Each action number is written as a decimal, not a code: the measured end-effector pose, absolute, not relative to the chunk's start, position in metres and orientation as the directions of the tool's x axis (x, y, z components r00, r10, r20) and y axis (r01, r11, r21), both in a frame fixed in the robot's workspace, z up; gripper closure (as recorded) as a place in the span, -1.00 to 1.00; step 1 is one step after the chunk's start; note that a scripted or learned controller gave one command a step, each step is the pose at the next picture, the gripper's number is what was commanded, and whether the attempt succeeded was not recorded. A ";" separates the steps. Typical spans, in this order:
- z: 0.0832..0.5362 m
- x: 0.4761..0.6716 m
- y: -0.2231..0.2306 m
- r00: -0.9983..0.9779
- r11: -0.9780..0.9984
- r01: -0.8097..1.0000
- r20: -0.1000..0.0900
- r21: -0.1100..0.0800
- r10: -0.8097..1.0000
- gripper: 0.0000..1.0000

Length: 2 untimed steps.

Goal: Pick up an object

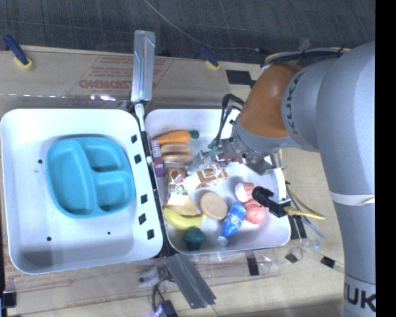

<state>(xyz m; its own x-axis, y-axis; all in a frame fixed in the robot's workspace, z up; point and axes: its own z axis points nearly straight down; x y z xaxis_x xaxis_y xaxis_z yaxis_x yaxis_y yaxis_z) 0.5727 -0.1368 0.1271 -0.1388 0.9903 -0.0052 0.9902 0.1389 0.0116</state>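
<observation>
Two shallow white bins sit side by side on a brown worktop [53, 71], with two blue clamps [18, 51] at its far edge. The left bin [13, 177] holds one blue tray [89, 174] with three compartments. Bare white floor runs all round the tray and is widest along the near wall. A row of small black clips [142, 200] lines the seam between the bins.

The right bin [264, 243] is crowded with toy food, the things to be picked. By its left wall lie one orange carrot [173, 137], one brown bun [177, 154] just below it, and two printed packets [177, 180] side by side. Nearer the front wall are one yellow banana [178, 220], one tan disc [214, 205], one green piece [195, 238], one blue and white bottle [233, 221] and two pink and white pieces [254, 212] touching each other. The toys touch or overlap, with little gap between them; a strip of open floor runs along the far wall.

The grey arm [336, 111] reaches in from the right across the bin's right wall. The claw [216, 152] hangs low over the middle of the heap, just right of the bun. Whether the claw is wide or narrow cannot be told; every toy lies in the bin
</observation>
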 end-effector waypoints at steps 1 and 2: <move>0.093 0.658 -0.115 -0.207 0.207 0.978 0.000 0.002 0.978 -1.00; 0.105 0.659 -0.114 -0.211 0.211 0.977 0.004 0.002 0.977 1.00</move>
<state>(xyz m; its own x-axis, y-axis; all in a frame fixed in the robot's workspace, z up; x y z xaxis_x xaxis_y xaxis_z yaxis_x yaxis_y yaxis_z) 0.6590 -0.1141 0.1052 -0.2115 0.9774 0.0037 0.9774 0.2115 0.0019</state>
